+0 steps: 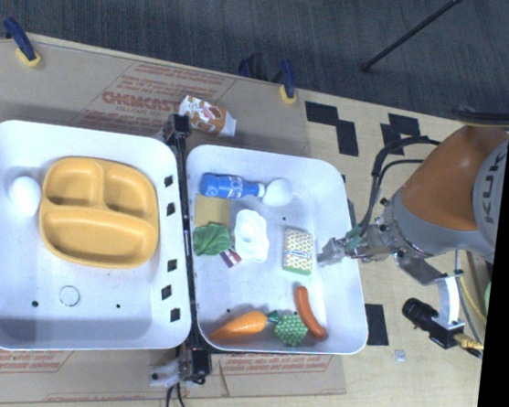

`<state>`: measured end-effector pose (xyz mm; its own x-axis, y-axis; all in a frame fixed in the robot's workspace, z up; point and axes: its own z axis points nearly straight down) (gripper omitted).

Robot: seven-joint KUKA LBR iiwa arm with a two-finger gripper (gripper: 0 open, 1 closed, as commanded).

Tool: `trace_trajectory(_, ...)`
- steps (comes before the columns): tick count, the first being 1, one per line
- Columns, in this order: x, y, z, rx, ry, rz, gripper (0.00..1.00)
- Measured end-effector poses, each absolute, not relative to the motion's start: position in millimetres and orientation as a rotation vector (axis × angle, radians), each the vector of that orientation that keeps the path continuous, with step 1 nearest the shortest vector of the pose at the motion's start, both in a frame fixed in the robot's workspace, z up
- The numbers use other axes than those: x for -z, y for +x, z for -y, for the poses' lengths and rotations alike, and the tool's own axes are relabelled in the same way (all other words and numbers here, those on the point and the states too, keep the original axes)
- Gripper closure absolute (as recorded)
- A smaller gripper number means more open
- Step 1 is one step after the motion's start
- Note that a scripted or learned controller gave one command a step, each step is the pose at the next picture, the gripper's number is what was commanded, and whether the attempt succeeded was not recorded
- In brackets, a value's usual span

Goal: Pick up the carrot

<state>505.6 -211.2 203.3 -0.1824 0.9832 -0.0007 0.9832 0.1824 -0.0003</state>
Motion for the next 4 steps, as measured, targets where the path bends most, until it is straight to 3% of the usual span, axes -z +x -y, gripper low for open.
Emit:
trace_trajectory(1, -203, 505.3, 211, 0.001, 2.01, -2.416, 0.0)
trace_trajectory(2, -91, 476.1, 140, 0.002, 2.132, -2.312, 0.0)
trace_trajectory(3, -91, 476.1, 127, 0.001, 1.73, -2.629, 0.0)
trace_trajectory(4, -91, 475.8, 100, 0.002, 1.908, -2.505, 0.0)
